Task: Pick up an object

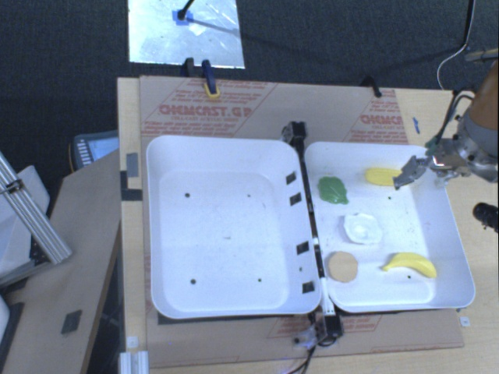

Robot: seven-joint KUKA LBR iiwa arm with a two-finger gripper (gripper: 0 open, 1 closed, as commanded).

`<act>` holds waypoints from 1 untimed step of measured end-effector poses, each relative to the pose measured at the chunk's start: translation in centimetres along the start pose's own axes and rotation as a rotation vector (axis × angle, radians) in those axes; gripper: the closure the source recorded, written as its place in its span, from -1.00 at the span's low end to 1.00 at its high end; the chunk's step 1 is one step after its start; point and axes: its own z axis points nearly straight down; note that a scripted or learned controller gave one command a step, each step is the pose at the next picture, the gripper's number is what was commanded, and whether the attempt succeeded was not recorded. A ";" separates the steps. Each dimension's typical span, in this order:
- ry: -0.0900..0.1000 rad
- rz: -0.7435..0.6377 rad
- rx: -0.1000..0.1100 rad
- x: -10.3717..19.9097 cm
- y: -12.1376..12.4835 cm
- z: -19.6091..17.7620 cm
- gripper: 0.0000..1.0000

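Observation:
The right bin (448, 232) holds a green leaf-shaped piece (333, 190), a yellow oblong piece (380, 177) at the back, a small white round dish (362, 228), a tan round cookie (342, 266) and a yellow banana (411, 265) near the front. My gripper (412, 172) hangs over the back right of this bin, just right of the yellow oblong piece. Nothing shows between its fingers, and their spread is too small to read.
The left bin (168, 209) sits beside the right one, joined by a black clip strip (306, 216). A shiny metal sheet (185, 22) lies beyond the bench. Cables hang at the upper right, near the arm.

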 end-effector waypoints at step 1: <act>-0.009 -0.001 -0.019 -1.8 -3.7 -25.3 -1.00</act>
